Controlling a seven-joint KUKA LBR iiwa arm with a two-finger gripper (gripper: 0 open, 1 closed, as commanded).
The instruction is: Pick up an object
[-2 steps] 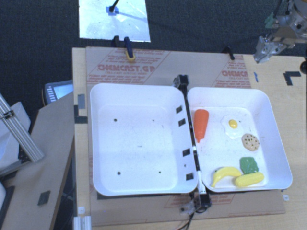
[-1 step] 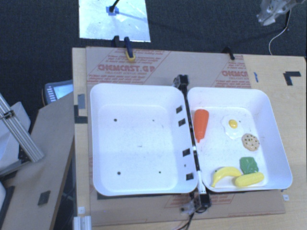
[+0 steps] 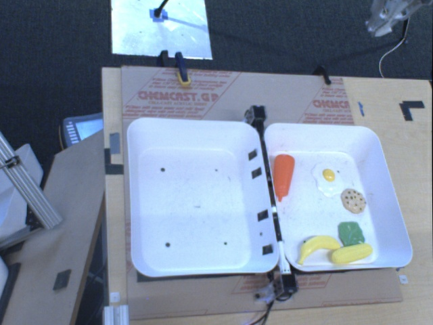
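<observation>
- Gripper [image 3: 390, 9], one: we log it at the camera view's upper right corner, high over the dark floor and outside both bins. It shows as a pale, blurred shape, so we cannot tell how its jaws stand, and we see nothing held in it.
- Right bin [image 3: 379, 147], one: lies below and slightly left of the jaws in the picture. All the loose objects sit in it.
- Left bin [image 3: 196, 202], one: further left of the jaws, well apart from them.
- Carrot [image 3: 283, 175], one: orange, long axis running roughly up-and-down in the picture, thick end toward the jaws' side of the bin, just beside the wall shared with the left bin.
- Fried egg [image 3: 328, 179], one: flat, right of the carrot and apart from it.
- Cookie [image 3: 352, 200], one: round, just beyond the egg from the jaws.
- Green piece [image 3: 350, 233], one: its kind is too small for us to tell.
- Banana [image 3: 316, 246], one: curved, at the bin's far edge from the jaws.
- Yellow oblong [image 3: 352, 253], one: long axis nearly left-right, touching or just beside the green piece and the banana.
- Our judgement: no pick is yet begun. The single arm must travel down and leftward into the right bin, and the egg and cookie lie nearest along that line.
</observation>
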